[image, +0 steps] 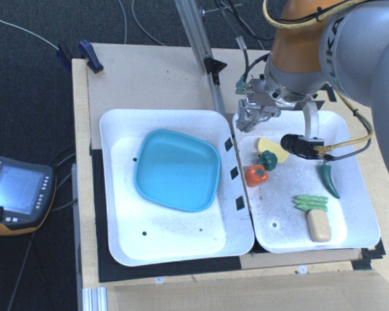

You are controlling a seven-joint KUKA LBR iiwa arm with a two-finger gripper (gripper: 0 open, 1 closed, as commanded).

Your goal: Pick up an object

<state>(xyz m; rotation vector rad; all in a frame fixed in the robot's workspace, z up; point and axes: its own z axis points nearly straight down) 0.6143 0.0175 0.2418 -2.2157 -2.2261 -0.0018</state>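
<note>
My gripper (pixel 247 119) hangs over the far left corner of the right bin (pixel 360 199), close to the wall between the two bins. Just below and right of it lie a yellow piece (pixel 274 148) and a small dark green piece (pixel 269 160), with a red tomato-like toy (pixel 256 175) nearer the front. Further right a dark green pepper (pixel 329 181) rests by the bin's right side. A bunch of green beans (pixel 310 203) and a beige block (pixel 318 225) sit near the front.
The left bin (pixel 117 193) holds a large blue plate (pixel 177 169). A slanted metal pole (pixel 198 41) rises behind the bins. A handheld control pendant (pixel 16 193) lies on the floor at the left.
</note>
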